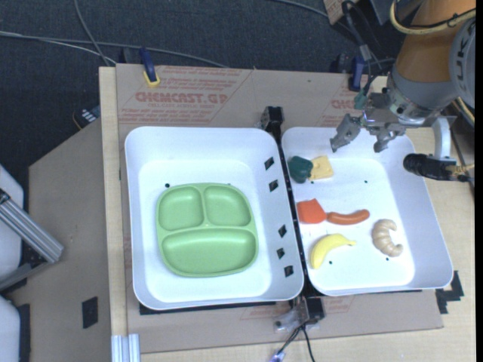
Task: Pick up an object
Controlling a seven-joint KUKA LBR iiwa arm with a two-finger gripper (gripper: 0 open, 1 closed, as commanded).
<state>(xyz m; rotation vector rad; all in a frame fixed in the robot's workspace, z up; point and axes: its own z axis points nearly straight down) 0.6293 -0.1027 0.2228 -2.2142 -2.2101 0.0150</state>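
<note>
The right bin (423,225) holds several toy foods: a dark green piece (299,169) touching a pale yellow wedge (322,168), an orange-red block (310,212), a red sausage (348,217), a yellow banana (329,247) and a tan croissant (386,236). My gripper (362,139) hangs over the bin's far edge, open, its two fingers spread with nothing between them. It is up and to the right of the yellow wedge.
The left bin (143,202) holds a green divided plate (207,228). Black clips line the wall between the bins. Cardboard lies under both bins, with a blue clamp (149,69) at its far left edge.
</note>
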